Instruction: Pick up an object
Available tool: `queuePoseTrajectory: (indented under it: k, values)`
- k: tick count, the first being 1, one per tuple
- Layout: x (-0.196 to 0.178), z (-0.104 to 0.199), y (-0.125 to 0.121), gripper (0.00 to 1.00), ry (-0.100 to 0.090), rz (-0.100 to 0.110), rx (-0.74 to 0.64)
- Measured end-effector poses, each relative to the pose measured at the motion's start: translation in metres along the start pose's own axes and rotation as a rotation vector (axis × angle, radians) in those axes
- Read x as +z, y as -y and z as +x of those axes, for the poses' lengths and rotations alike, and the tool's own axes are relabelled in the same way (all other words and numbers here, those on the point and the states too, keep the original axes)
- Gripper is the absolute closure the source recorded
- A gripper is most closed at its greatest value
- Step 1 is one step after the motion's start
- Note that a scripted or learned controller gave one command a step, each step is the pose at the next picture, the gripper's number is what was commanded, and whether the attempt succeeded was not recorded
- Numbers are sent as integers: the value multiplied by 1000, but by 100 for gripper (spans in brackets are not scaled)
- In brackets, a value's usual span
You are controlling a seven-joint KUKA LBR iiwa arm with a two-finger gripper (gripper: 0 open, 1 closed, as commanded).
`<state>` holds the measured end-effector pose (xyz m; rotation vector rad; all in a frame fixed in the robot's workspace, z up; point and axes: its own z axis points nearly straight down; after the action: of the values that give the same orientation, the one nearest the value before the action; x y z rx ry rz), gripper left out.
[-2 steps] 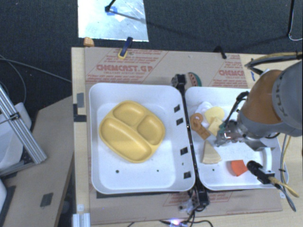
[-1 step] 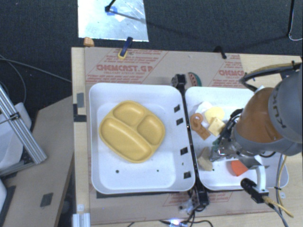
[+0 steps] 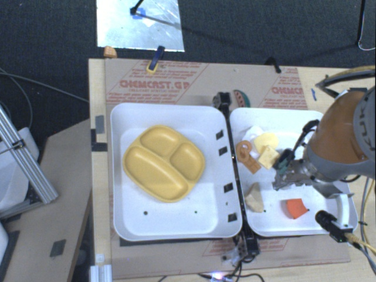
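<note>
1. The claw [image 3: 282, 178] hangs low in the right bin [image 3: 329, 231], reaching in from the right; whether its tips are apart or together I cannot tell.
2. It is poised among loose pieces, any of which would serve the task: just left lie a pale yellow block [image 3: 268, 156] and a brown ring-shaped piece [image 3: 247, 156], nearer is a beige lump [image 3: 255, 198], and near-right is an orange block [image 3: 295, 208].
3. Nothing shows between its tips, so I judge no pick is made.
4. The left bin [image 3: 126, 222] holds a yellow divided tray [image 3: 164, 163], well apart, likely the drop side.
5. Both bins sit side by side on the worktop [image 3: 176, 84], keeping everything within one reach.
</note>
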<state>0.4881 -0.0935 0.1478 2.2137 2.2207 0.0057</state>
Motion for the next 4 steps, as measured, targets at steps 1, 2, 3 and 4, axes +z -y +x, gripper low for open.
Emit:
queuePoseTrajectory:
  k: [1,2,3,4]
  values:
    - [40,10,2,100,-3,9,1]
    - [40,-32,2,100,0,5,6]
    - [-35,-48,0,100,1,-1,1]
    - [18,-21,2,100,-4,9,-2]
